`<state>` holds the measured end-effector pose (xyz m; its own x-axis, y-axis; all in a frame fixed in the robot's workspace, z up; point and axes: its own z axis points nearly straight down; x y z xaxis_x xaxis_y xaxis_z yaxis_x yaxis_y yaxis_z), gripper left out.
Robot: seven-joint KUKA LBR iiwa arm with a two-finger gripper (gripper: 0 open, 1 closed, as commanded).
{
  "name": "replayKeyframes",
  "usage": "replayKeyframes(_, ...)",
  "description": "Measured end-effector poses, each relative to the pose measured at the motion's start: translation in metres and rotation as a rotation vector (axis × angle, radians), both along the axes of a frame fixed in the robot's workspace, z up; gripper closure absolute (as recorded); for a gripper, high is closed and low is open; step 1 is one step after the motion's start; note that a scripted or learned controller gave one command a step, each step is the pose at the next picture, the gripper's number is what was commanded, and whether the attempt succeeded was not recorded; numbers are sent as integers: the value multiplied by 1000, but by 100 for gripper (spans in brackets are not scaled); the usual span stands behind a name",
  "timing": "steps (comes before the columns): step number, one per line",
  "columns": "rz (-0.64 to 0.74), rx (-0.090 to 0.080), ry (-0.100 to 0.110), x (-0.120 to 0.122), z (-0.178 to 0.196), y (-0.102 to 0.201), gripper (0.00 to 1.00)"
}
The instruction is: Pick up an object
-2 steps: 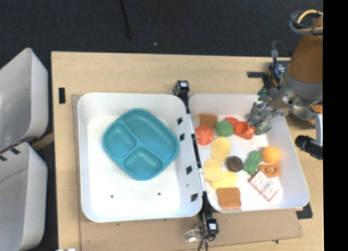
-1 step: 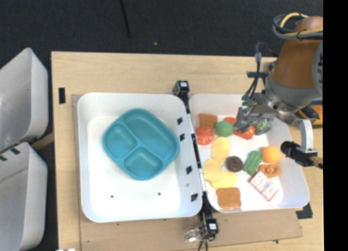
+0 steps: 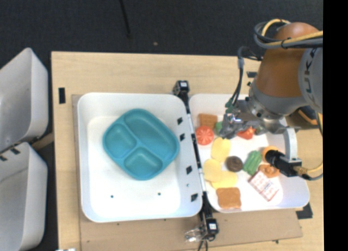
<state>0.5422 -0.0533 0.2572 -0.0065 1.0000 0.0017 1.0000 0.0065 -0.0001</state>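
My gripper [image 3: 230, 126] hangs low over the back of the right bin [image 3: 293, 196], under the grey and orange arm. Right beneath it lie a small green piece [image 3: 219, 127] and a red piece [image 3: 246, 133]. Just to its left are a red tomato [image 3: 204, 135] and a brown toast slice [image 3: 207, 120]. In front of it lie two yellow pieces [image 3: 221, 149] [image 3: 220, 173], a dark brown donut [image 3: 234, 163], a green vegetable [image 3: 252, 161] and an orange piece [image 3: 269, 155]. A red-and-white packet [image 3: 265, 184] and another toast [image 3: 228, 197] sit near the front.
The left bin [image 3: 92, 201] holds a blue divided plate [image 3: 141, 144]. A ridge with black clips [image 3: 190, 152] separates the two bins. A black cable fitting [image 3: 283, 161] juts over the right bin's right side. White boxes [image 3: 19, 103] stand left of the bench.
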Motion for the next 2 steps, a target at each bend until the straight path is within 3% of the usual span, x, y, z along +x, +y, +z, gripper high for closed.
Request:
replayKeyframes(1,-2,-2,2,-27,-11,33,100)
replayKeyframes(2,-1,-1,1,-35,-7,58,100)
